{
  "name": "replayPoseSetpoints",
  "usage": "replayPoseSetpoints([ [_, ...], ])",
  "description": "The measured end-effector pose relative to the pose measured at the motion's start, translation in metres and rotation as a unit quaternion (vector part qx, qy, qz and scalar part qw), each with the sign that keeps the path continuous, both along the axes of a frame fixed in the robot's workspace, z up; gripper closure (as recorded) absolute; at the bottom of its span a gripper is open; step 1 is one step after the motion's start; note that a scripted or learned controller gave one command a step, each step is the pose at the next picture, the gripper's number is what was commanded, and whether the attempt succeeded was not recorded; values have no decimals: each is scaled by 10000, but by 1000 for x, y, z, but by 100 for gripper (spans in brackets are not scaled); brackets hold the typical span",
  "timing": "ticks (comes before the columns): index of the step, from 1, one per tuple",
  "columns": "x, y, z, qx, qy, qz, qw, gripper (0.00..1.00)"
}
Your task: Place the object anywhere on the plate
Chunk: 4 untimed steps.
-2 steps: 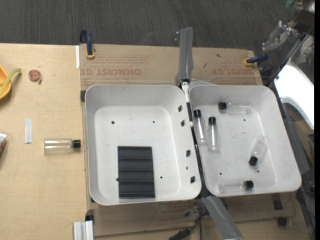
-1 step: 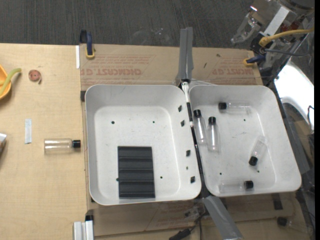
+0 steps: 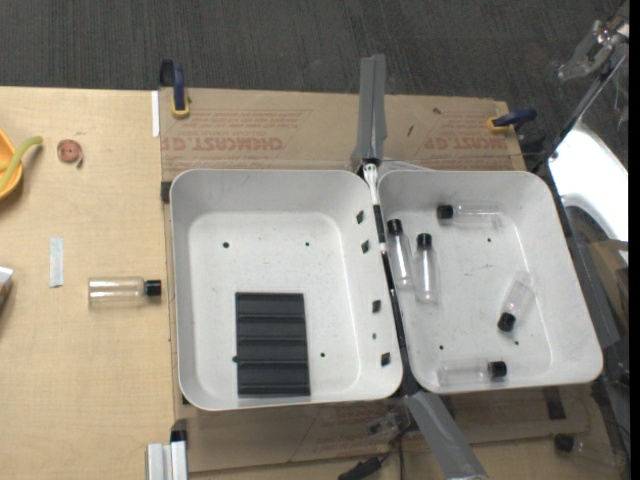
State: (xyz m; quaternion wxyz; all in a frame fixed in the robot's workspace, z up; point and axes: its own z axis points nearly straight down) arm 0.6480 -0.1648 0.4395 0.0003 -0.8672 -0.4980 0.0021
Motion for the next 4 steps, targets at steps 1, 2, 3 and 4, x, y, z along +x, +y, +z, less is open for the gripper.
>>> replayPoseSetpoints([
  [1, 11, 55, 0, -3, -3, -957, 9954, 0],
  [2, -21, -9, 0, -2, 4, -1453, 9894, 0],
  [3, -9, 81, 0, -10, 1, -3016, 9534, 0],
  [4, -10, -3, 0, -11, 2, -3773, 9261, 0],
])
